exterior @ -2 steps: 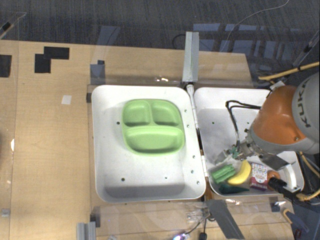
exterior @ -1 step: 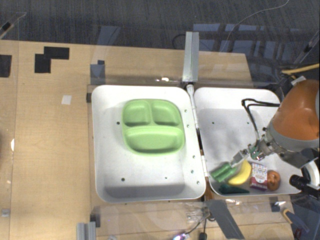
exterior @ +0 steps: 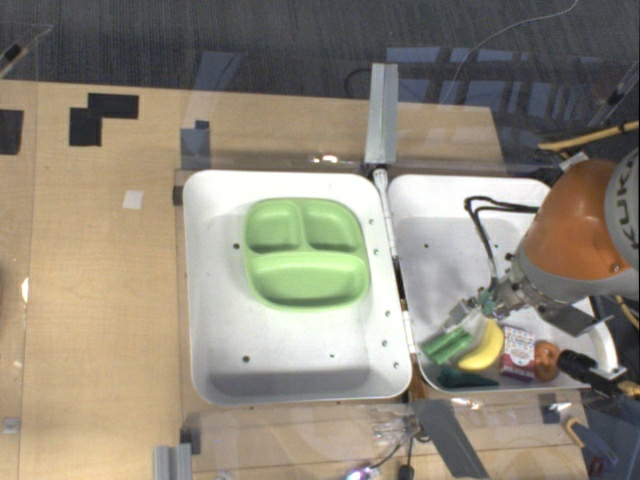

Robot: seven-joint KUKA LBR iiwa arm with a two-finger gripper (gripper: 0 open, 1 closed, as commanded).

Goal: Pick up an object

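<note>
Banana [exterior: 483,349] lies in the right bin's [exterior: 440,218] near corner beside a green block [exterior: 447,346]; the gripper [exterior: 484,303] hangs just behind it, probably lining up, its grip impossible to judge.

Light wooden bench top [exterior: 90,298], pale grain, with black square markings [exterior: 100,116] at 10 o'clock and a small white tag [exterior: 133,200] just below them. Two shallow white plastic bins sit directly on it, side by side and touching at the middle: left bin [exterior: 225,368] centre of view, right bin [exterior: 440,218] toward 3 o'clock. A grey metal post [exterior: 381,113] stands at 12 o'clock above the seam between the bins. Grey bracket [exterior: 172,460] at 7 o'clock on the bench edge.
</note>
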